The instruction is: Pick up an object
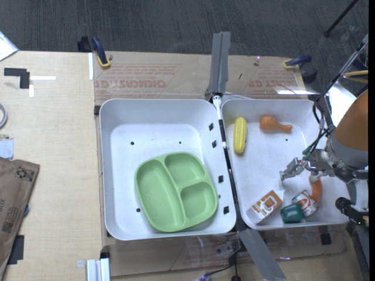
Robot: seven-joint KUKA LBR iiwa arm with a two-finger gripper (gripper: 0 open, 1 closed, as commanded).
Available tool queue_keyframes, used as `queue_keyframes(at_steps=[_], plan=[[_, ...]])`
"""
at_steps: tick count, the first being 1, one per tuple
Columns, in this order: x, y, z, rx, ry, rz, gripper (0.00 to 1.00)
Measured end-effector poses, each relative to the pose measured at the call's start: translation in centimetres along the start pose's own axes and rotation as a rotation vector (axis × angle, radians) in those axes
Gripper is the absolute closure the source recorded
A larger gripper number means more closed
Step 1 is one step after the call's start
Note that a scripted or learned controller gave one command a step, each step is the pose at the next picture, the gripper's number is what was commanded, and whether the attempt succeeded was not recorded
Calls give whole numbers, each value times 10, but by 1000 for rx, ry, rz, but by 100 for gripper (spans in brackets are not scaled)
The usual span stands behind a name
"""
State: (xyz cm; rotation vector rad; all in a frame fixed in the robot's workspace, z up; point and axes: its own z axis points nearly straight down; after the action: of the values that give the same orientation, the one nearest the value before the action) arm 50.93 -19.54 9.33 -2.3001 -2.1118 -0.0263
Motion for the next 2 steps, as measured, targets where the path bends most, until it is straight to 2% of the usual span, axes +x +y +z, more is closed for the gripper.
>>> queue_keyframes(at_steps=[1,2], plan=[[56,-37,4,2,-25,-157,0],[90,16,4,1,-26,-164,0]])
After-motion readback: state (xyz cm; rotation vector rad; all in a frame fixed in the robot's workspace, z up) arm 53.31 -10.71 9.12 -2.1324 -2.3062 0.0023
